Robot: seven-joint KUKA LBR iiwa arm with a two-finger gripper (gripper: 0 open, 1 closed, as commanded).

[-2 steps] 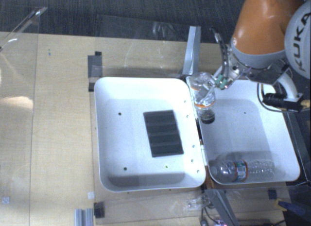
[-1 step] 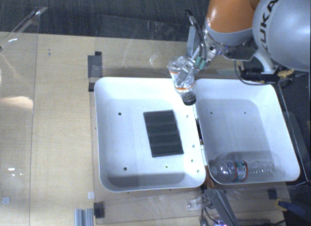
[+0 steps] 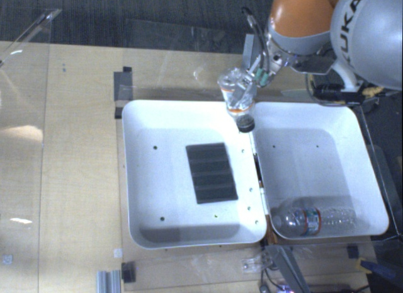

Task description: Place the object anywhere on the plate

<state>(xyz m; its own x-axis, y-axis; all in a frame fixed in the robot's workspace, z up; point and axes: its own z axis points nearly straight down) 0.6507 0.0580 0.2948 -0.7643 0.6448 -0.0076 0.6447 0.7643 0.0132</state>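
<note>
Two bins: left bin [image 3: 145, 178] holds a dark plate [image 3: 211, 172], right bin [image 3: 359, 153] a clear bottle [image 3: 315, 219]; gripper [image 3: 242, 96] grips another bottle [image 3: 238, 99].

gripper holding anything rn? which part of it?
Yes: the gripper holds a clear plastic bottle by its base end; its dark cap hangs down over the rims between the two white bins.

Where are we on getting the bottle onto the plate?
Done: a clear bottle is lifted, hanging cap-down from the gripper above the rim between the two bins. In hand: carrying it toward the left bin. Left: setting it on the dark plate, which is still bare. A second bottle lies in the right bin.
</note>
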